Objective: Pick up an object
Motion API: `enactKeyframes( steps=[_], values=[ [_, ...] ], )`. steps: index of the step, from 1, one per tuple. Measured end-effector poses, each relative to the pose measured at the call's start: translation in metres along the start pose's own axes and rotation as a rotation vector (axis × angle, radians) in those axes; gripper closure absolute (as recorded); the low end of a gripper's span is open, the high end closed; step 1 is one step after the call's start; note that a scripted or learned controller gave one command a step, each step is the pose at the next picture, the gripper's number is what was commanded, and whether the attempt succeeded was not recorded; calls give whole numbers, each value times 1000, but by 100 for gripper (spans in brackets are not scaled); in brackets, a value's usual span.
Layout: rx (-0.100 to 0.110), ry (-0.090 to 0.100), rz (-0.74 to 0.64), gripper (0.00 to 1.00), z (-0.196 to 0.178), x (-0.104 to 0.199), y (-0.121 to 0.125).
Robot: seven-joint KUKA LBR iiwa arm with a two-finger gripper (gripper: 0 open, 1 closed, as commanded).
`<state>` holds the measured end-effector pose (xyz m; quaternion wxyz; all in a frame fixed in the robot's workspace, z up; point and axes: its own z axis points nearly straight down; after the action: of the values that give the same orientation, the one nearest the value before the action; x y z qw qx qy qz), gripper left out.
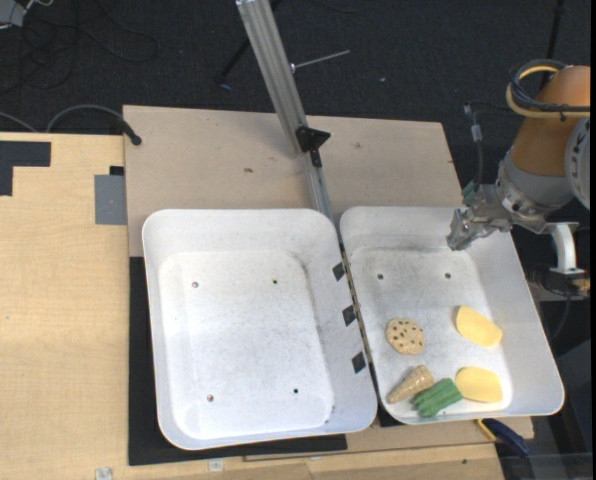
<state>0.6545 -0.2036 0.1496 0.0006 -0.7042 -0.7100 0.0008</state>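
Note:
The right bin [418,238] holds several small items in its near half: a round speckled cookie [405,336], a yellow piece [477,327], a second yellow piece [479,385], a tan cone [410,384] and a green item [437,398]. My gripper [461,234] hangs over the far right corner of that bin, well away from all the items. Nothing shows between its fingers.
The left bin [243,323] lies beside the right one, joined by black clips. A slanted aluminium rail [278,78] rises from behind the bins. The arm's orange band [566,88] and wrist stand at the right edge.

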Motion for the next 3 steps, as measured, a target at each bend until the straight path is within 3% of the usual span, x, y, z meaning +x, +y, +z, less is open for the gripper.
enactKeyframes(
  steps=[2, 3],
  values=[
    [-7, -2, 5, 100, -118, 0, 3],
    [0, 3, 5, 100, -121, 54, -8]
  ],
)
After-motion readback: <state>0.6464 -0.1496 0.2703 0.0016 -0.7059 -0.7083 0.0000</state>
